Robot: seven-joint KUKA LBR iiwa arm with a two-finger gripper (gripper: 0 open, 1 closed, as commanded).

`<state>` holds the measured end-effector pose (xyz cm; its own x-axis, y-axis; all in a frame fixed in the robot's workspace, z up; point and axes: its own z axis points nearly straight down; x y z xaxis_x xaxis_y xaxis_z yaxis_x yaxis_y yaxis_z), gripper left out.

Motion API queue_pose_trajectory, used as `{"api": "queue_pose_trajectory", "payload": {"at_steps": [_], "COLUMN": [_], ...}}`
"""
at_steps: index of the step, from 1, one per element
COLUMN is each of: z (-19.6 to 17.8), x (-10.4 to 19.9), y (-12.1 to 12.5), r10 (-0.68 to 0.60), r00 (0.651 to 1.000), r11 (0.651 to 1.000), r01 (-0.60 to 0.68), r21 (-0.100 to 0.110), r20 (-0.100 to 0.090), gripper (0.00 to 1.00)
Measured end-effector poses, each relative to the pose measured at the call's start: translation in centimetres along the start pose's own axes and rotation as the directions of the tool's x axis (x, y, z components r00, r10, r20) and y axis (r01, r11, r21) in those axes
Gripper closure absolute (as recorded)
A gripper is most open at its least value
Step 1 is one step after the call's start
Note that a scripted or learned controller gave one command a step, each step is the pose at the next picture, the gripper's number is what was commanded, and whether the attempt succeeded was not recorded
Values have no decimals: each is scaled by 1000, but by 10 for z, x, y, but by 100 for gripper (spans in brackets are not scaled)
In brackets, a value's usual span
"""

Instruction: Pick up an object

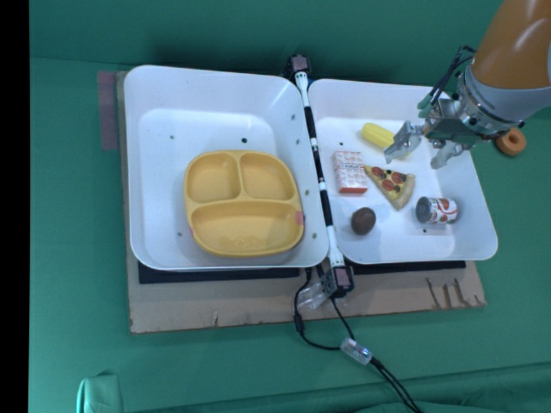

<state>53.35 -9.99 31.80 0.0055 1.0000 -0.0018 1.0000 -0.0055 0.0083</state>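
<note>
From above: the gripper [422, 146] hangs open and empty over the right bin [482, 231], between corn cob [377, 135] and pizza slice [392, 184], seemingly lined up for a pick; the yellow tray [244, 203] fills the left bin

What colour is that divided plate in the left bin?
The divided plate is yellow-orange all over, with no pattern; the camera view shows it clearly from above.

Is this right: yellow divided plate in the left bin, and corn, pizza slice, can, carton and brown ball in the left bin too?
Not quite. The camera view shows the yellow divided plate in the left bin, but the corn, pizza slice, can, carton and brown ball lie in the right bin.
</note>
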Motion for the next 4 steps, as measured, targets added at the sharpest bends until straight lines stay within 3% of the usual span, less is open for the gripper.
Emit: {"api": "queue_pose_trajectory", "payload": {"at_steps": [1, 2, 3, 4], "z": [131, 113, 113, 132], "x": [-43, -47, -47, -32], "y": [71, 74, 74, 121], "r10": [1, 7, 7, -2], "r00": [1000, 1000, 1000, 1000], "r11": [1000, 1000, 1000, 1000], "r01": [-1, -7, -7, 2], "r21": [-9, -27, -27, -8], "r20": [6, 13, 13, 4], "gripper": [0, 100, 0, 0]}}
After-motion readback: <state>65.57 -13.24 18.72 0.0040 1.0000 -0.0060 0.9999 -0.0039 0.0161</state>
